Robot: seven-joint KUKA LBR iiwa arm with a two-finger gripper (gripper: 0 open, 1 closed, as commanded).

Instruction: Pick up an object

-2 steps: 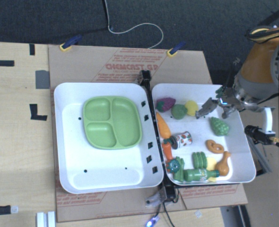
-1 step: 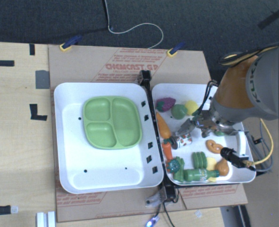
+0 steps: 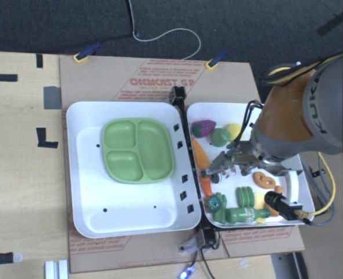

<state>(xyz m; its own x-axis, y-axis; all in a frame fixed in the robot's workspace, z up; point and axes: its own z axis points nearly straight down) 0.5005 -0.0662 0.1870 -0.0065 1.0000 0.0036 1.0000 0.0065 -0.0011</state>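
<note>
Arm: grey with an orange band, it reaches in from the right edge and hangs over the right bin.
Gripper: low over the middle of the right bin, pointing toward the divider. Whether it is spread or closed cannot be told, and nothing shows as held.
Right bin: white and shallow, crowded with toy food.
Carrot: orange, lying along the right bin's left wall, just beside the gripper.
Grapes: purple, at the right bin's top left corner.
Green ball: just right of the grapes, with a yellow piece beside it.
Donut: tan ring, right of the gripper in the right bin.
Green stack: ribbed and green, below the gripper, near the right bin's bottom edge.
Teal piece: at the right bin's lower left corner.
Left bin: touching the right bin's left side at the divider.
Plate: green with three compartments, in the left bin's upper middle, well apart from the gripper.
</note>
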